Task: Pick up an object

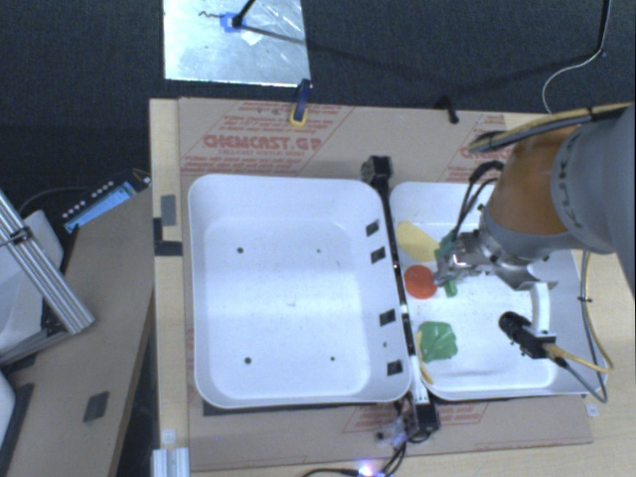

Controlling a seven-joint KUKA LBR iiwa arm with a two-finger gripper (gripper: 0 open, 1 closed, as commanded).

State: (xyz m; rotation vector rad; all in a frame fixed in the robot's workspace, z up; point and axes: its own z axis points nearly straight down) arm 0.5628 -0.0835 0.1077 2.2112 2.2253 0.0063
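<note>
Arm [586, 182] enters from the right side, grey shell bulky at the frame edge, orange band [527, 182] just above the wrist. Wrist angled down and toward the left. Gripper [444, 266] sits at the low left end of the arm, pointing left and slightly down, its dark and metal parts bunched close together. Black cables loop from the orange band down to the gripper body. Finger spacing too small and cluttered to read from this slanted overhead look.
</note>
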